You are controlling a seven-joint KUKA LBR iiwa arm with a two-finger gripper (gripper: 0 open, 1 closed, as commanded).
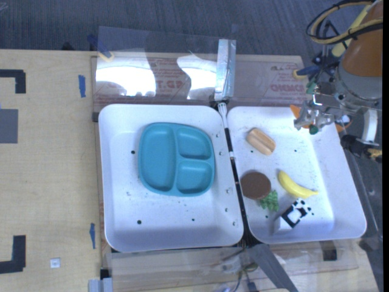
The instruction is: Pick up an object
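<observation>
From my remote station I log the following, all placed relative to the right bin (340, 163).

Item 1: tool (313, 123), on the grey arm with the orange band, hanging over the right bin's far right corner, above its rim. I cannot tell whether it is released or clenched; nothing is visible in its grip.

Item 2: bread roll (261, 141), tan, lying inside the right bin near its far left part, well apart from the tool.

Item 3: brown disc (256, 184), round and flat, inside the right bin by its left wall, near the middle.

Item 4: green sprig (269, 199), a small leafy piece touching the near edge of the brown disc.

Item 5: banana (296, 186), yellow, lying on the right bin's floor just right of the brown disc.

Item 6: black-and-white marker block (296, 212), toward the right bin's near side, just below the banana.

Item 7: left bin (115, 163), touching the right bin's left wall, holding a blue divided plate (177, 159) with three compartments.

Item 8: wooden tabletop (42, 163), carrying both bins, far left of the right bin.
</observation>
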